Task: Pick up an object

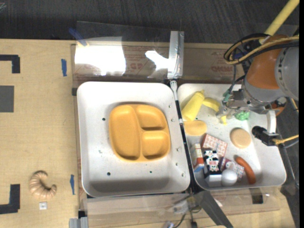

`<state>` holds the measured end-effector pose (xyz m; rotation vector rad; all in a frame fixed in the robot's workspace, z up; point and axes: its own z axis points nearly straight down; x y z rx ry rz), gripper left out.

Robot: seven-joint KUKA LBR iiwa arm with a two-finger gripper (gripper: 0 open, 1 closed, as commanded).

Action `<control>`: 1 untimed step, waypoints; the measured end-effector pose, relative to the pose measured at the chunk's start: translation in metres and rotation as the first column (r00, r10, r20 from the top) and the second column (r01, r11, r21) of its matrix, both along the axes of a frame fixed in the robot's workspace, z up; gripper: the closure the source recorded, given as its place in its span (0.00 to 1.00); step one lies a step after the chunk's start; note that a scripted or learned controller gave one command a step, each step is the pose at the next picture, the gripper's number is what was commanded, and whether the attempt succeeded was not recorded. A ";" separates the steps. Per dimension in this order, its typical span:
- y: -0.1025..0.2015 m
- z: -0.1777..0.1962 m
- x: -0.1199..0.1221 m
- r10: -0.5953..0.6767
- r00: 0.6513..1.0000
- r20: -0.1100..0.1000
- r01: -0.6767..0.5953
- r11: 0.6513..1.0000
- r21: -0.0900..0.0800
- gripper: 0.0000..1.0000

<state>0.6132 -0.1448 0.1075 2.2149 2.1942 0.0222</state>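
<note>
Camera view: tool [231, 109] hangs over the right bin [280, 175]; its opening cannot be told. Nearest object, green piece [242, 114], lies just beside it.

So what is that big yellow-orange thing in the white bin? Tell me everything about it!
It is a yellow-orange tray, a food plate with rounded corners that looks like smooth plastic. Raised ridges split it into three compartments: one large one on the left and two smaller ones stacked on the right. It lies flat and right side up in the middle of the left bin, resting on the bin's floor. Nothing sits in it, and nothing else touches it.
</note>
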 end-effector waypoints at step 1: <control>0.108 0.096 0.043 -0.189 0.982 -0.020 0.189 0.982 0.011 1.00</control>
